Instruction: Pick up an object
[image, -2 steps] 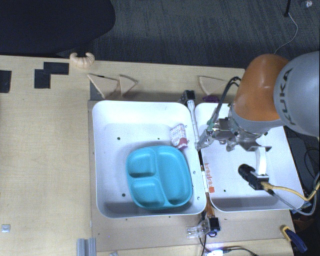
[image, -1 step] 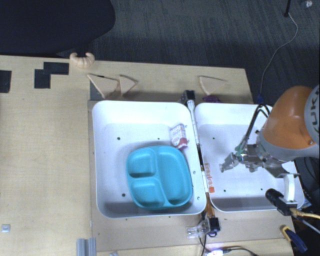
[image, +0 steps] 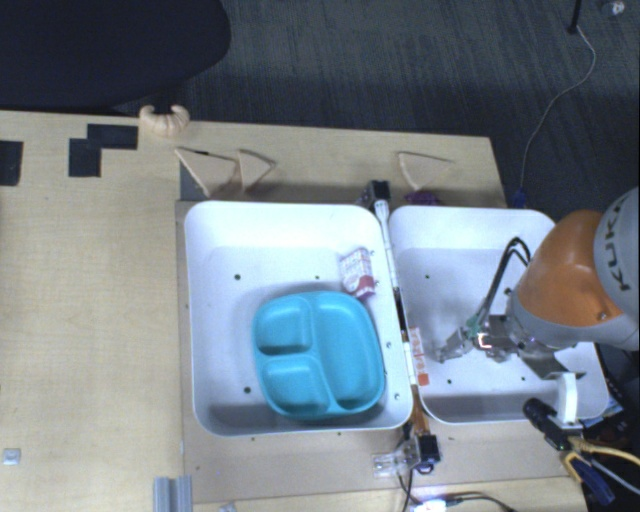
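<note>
A blue divided plate (image: 318, 352) lies in the left bin (image: 215, 300), toward its front. A small white and red packet (image: 356, 271) rests just behind the plate, near the bin's right wall. My gripper (image: 462, 342) is down in the right bin (image: 450, 240), near its left front part, pointing left toward the wall between the bins. The grey wrist and orange band (image: 568, 280) rise to its right. Nothing shows in the gripper.
The two bins sit side by side on a wooden bench (image: 90, 320). A black cable (image: 505, 265) loops over the wrist. Cables and connectors (image: 560, 425) crowd the right bin's front right corner.
</note>
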